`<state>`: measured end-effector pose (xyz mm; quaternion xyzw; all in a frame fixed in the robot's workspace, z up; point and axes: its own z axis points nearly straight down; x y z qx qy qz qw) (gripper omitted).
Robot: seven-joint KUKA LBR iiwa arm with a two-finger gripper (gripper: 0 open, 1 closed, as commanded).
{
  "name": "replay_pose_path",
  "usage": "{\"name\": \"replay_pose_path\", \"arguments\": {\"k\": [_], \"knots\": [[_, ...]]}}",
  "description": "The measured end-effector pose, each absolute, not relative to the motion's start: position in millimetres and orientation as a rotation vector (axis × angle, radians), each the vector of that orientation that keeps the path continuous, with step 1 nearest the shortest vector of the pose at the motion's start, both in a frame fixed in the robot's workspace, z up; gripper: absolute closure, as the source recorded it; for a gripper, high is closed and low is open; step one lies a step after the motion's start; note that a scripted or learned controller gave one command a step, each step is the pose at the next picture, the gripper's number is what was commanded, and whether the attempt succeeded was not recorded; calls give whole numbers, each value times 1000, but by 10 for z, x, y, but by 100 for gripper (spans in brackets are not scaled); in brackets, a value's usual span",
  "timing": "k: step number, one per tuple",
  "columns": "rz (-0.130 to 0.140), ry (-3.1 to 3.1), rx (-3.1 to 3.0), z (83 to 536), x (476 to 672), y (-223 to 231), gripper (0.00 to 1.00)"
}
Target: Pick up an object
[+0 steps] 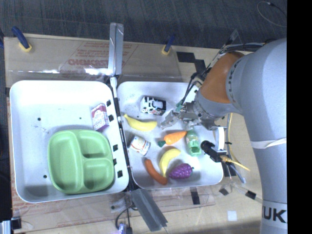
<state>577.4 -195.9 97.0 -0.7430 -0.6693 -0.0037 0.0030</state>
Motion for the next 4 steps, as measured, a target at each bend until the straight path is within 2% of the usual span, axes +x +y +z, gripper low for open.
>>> {"name": "replay_pose_path", "arguments": {"k": [1,2,3,4], "knots": [[-3,-1877,-2508,915,5304,-1882,0],[1,-1880,-2504,1006,5301,-1884,100],[2,-1880,-2504,1005,5300,-1885,0],[-5,-1781,-2579,919,5120,-1870,0]]}}
